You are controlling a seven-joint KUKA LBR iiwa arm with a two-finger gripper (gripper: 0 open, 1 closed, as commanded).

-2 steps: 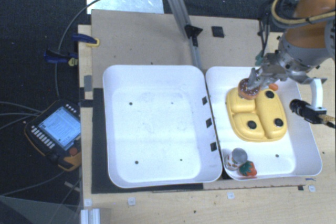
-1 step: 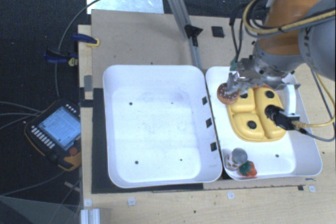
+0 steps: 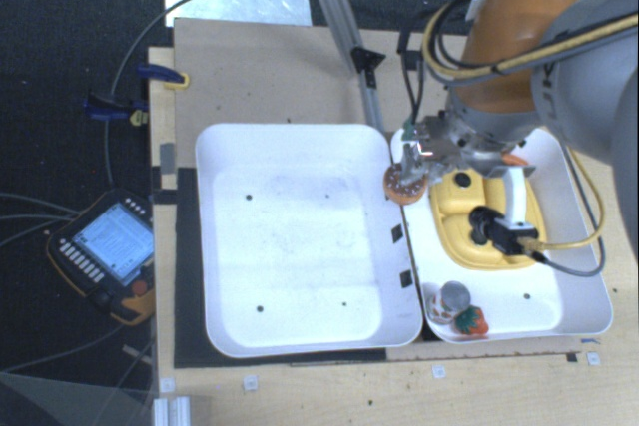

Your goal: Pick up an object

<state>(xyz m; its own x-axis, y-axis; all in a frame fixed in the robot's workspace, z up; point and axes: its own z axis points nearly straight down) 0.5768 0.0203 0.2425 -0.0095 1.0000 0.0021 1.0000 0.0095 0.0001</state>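
Arm [image 3: 519, 35]: grey with an orange band, reaching in from the right and bent down over the far-left part of the right bin [image 3: 584, 304].
Claw [image 3: 411, 155]: points down at the rim the two bins share. Its width cannot be told.
Brown disc [image 3: 403, 185]: just under the claw, at that shared rim. Whether it is gripped is unclear.
Yellow dish [image 3: 454, 200]: middle of the right bin.
Grey round piece [image 3: 454, 295] and orange-and-green piece [image 3: 471, 319]: close together in the near-left corner of the right bin.
Left bin [image 3: 290, 214]: broad open white floor beside the claw.
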